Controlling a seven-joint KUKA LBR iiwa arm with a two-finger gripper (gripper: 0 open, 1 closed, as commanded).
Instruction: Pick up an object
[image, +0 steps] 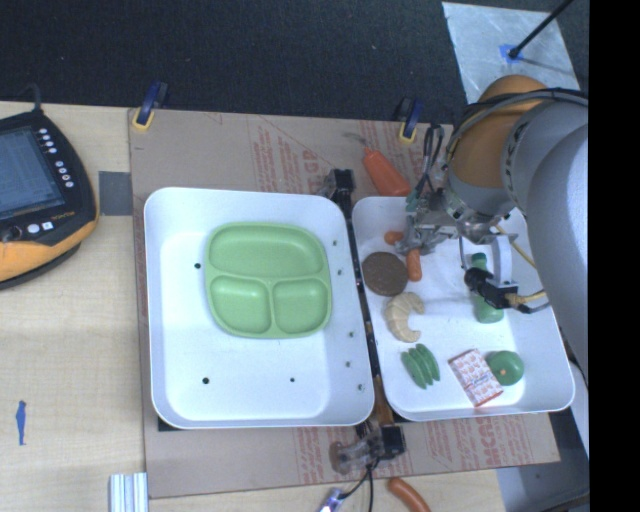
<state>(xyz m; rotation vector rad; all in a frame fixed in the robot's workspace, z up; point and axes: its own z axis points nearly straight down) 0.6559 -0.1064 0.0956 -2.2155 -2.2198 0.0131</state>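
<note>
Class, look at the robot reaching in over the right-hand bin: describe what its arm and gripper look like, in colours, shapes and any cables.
The arm is a thick, rounded grey body with an orange band above the wrist. Below that sits a darker grey, ring-shaped wrist section, and under it the gripper, a small cluster of grey metal parts. Thin dark cables run along the wrist, and a black and yellow lead trails beside it.

The scene is evenly and fairly brightly lit from above. The white bins (170, 300) are rendered almost overexposed, with only soft shadows along their inner walls. A faint sheen is seen on the green tray (268, 278). The arm (545, 190) at the desk's right edge is slightly blurred, and the far background is left dark.
</note>
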